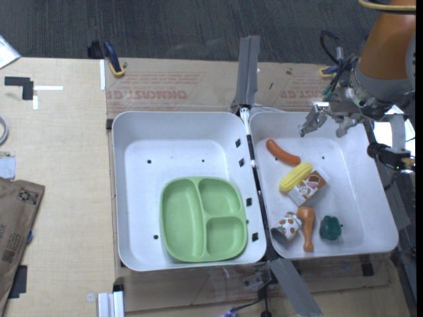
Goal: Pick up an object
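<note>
The gripper (327, 125) hangs over the far edge of the right bin (370, 177), its two fingers spread apart with nothing between them. Below it, in that bin, lie a hot dog (283, 152), a corn cob (295, 176) and a small carton (310, 188), close together; nearer sit a chicken drumstick (307, 226), a printed cup (287, 226) and a green toy (330, 228). The left bin (132, 170) holds a green divided plate (203, 218). Nothing is lifted yet: choosing, descending and grasping all seem to remain.
</note>
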`<action>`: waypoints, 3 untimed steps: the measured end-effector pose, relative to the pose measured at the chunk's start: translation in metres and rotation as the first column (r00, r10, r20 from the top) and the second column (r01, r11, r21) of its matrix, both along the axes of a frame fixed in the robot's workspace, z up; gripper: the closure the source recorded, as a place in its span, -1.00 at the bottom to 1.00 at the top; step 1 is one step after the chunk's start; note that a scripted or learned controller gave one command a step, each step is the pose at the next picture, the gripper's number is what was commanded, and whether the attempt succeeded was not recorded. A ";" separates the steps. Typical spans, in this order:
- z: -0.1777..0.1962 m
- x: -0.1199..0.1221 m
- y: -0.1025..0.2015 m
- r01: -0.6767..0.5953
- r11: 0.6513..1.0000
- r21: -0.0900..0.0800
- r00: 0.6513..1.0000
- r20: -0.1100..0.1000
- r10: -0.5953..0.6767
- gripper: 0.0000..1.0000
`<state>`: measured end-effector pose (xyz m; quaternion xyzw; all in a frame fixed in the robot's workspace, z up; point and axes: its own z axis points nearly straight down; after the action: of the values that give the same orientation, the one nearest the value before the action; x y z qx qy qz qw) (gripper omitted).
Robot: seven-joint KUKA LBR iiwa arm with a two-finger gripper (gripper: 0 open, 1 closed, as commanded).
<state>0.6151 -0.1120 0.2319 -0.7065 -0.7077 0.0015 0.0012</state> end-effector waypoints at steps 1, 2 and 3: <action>-0.140 0.011 0.000 0.042 0.999 -0.001 0.999 0.004 -0.042 -1.00; -0.131 0.010 -0.002 0.047 0.999 -0.001 0.999 0.002 -0.047 1.00; -0.131 0.010 -0.002 0.047 0.999 -0.001 0.999 0.002 -0.047 -1.00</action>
<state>0.6254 -0.1137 0.1005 -0.7228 -0.6910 0.0012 0.0002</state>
